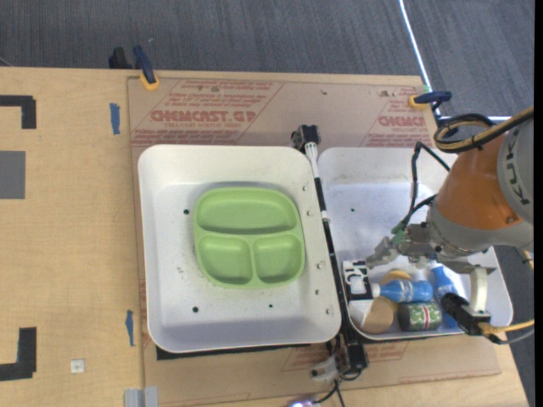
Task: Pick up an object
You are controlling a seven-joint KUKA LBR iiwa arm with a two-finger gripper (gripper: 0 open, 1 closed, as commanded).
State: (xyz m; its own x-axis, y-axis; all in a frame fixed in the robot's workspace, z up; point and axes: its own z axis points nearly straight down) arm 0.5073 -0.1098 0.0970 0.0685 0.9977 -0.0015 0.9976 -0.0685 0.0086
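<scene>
My gripper hangs low over the front half of the right bin, just above a cluster of objects. Below it lie a blue and white bottle, a small yellow piece and a blue item. A green can and a tan rounded object rest against the bin's front wall. A white and black item sits at the bin's left side. I cannot see anything held by the gripper.
The left bin holds a green divided plate. The grey and orange arm covers the right bin's right side. Clamps pin the cardboard at the back. A black bracket sits between the bins.
</scene>
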